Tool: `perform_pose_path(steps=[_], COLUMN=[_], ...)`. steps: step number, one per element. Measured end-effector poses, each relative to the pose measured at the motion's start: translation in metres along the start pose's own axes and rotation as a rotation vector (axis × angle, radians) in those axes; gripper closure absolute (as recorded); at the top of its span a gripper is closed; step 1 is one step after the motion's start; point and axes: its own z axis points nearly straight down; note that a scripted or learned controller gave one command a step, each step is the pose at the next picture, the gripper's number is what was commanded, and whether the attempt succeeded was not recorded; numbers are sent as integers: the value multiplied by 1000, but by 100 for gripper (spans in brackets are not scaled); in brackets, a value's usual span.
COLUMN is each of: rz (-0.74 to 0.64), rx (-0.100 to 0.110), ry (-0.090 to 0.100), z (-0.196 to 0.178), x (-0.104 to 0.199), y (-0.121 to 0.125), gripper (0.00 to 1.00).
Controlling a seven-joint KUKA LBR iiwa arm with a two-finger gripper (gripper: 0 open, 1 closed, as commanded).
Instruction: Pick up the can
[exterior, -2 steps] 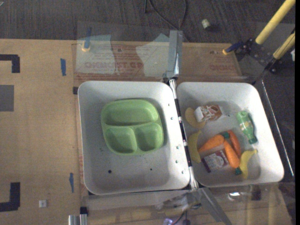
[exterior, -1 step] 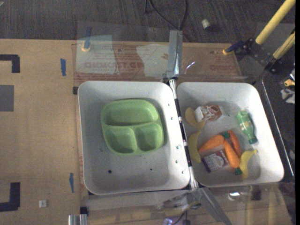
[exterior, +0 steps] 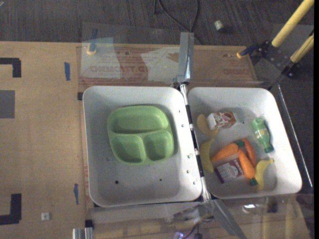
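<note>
We find the can (exterior: pixel 222 119) on its side in the far left part of the right bin (exterior: pixel 286 148), long axis running left to right, just right of a banana (exterior: pixel 202 124) and beyond the carrots (exterior: pixel 227 152).

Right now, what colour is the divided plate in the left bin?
Light green, plain, no pattern. The divided plate shows clearly in the camera view.

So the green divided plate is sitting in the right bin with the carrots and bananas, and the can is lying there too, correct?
Not quite. The camera view shows the green divided plate in the left bin, alone. The carrots, the bananas and the can lying on its side are in the right bin, as you said.
</note>
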Motion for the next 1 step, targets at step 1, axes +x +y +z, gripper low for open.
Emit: perform_pose_path(steps=[1], rz=[176], rx=[0], ry=[0], z=[0], x=[62], y=[43], gripper=[100])
